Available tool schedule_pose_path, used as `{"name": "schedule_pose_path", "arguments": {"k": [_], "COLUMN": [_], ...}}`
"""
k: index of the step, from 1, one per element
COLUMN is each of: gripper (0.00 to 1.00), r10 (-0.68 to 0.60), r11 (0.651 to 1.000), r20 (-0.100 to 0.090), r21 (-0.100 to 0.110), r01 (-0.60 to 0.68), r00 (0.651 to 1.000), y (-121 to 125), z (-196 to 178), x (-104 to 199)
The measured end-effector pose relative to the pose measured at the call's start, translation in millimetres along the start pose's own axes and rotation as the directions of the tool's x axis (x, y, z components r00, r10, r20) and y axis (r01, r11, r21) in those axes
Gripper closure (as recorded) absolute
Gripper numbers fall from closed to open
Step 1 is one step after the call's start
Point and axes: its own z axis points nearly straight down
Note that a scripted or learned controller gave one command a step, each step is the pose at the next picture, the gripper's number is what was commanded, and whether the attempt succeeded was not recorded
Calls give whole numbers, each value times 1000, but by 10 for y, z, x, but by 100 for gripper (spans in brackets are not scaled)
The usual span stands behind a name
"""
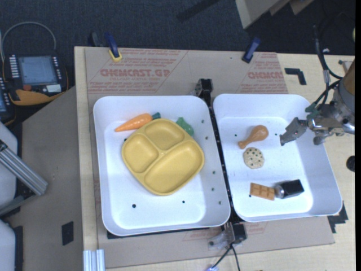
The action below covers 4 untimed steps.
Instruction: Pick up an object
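Observation:
The right bin (324, 179) holds a brown toy drumstick (254, 135), a speckled cookie (254, 158), an orange wafer (262, 191) and a small black block (289, 188) touching the wafer's right end. My gripper (306, 134) hovers over the bin's upper right part, to the right of the drumstick and apart from it. Its fingers (291, 132) are spread open with nothing between them.
The left bin (107, 168) carries a yellow divided plate (162, 156), with an orange carrot (134, 122) and a green piece (185, 125) at the plate's far edge. A black divider clamp (203, 87) sits between the bins at the back. Cables hang near the arm at the right.

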Motion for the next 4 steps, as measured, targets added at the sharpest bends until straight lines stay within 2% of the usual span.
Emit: {"name": "schedule_pose_path", "arguments": {"k": [1,2,4], "gripper": [0,0,0], "r10": [-3,-2,-2], "r11": [1000,1000,1000], "r20": [2,0,-1], "r21": [-11,-5,-2], "r01": [3,2,2], "r00": [1000,1000,1000], "y": [19,-23,0], "z": [-52,383,1622], "x": [3,-7,16]}}
